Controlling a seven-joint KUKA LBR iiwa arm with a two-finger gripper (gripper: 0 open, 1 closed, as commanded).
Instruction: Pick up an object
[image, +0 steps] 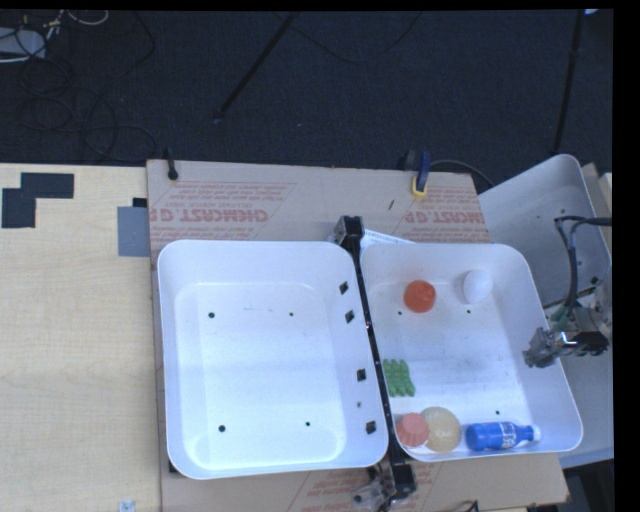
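The right bin (545, 300) holds an orange-red ball (420, 295) and a white rounded object (477, 286) near its far side. A green ridged object (398, 377) lies by the divider. Along the near wall sit a salmon-red round piece (412, 430), a pale yellow ball (441, 428) touching it, and a blue bottle (500, 435) lying on its side. My gripper (548, 349) is small and dark at the bin's right rim, apart from all the objects and with nothing seen in it.
The left bin (170, 300) stands beside the right one, with black clips along the shared wall (362, 340). Cardboard (250, 205) lies under both bins. A grey plate (545, 200) and cables (575, 260) are at the right.
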